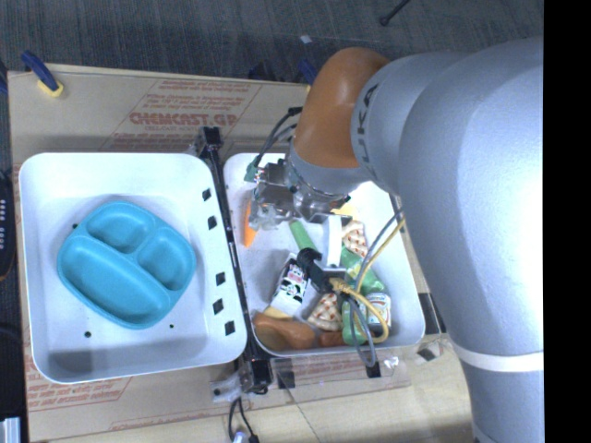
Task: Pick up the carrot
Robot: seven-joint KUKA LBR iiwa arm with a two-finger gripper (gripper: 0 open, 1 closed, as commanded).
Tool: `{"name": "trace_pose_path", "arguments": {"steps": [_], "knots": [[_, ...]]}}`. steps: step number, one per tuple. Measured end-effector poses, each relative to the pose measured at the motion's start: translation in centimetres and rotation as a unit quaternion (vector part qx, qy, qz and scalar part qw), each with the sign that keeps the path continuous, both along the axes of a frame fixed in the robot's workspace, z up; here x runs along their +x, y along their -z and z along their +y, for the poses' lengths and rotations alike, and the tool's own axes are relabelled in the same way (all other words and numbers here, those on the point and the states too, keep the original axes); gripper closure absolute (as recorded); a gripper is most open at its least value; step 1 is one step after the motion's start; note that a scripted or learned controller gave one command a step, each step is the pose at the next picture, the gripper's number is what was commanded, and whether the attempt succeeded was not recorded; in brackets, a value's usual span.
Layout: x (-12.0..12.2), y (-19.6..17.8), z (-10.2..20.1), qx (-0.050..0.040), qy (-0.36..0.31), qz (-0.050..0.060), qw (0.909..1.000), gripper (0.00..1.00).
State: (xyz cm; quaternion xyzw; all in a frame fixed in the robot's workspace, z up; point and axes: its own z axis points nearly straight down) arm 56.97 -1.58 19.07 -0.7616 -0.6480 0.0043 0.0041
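Note:
An orange carrot (248, 224) lies upright along the left wall of the right bin (236, 169), near the divider. My gripper (270, 209) hangs low in that bin's upper left part, just right of the carrot and close to touching it. The arm's grey body and orange band cover the bin's upper right part.
The left bin (37, 247) holds a blue divided plate (126, 262). In the right bin's lower half lie a small black-and-white carton (294, 284), a green item (305, 236), a waffle piece (354, 241), a bread roll (282, 332) and a green bottle (355, 321). Loose cables cross them.

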Motion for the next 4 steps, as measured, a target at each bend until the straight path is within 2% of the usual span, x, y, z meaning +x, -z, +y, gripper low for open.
{"name": "trace_pose_path", "arguments": {"steps": [1,2,3,4], "knots": [[-6.2,7.0,-10.3,0.0013,-0.075,-0.008,0.9972,1.0],[-6.1,7.0,-9.9,0.0022,-0.079,-0.009,0.9968,0.0],[-0.2,9.7,-8.6,0.0003,-0.044,-0.006,0.999,0.0],[4.9,9.9,-8.5,-0.0036,0.112,0.021,0.9935,0.0]]}}
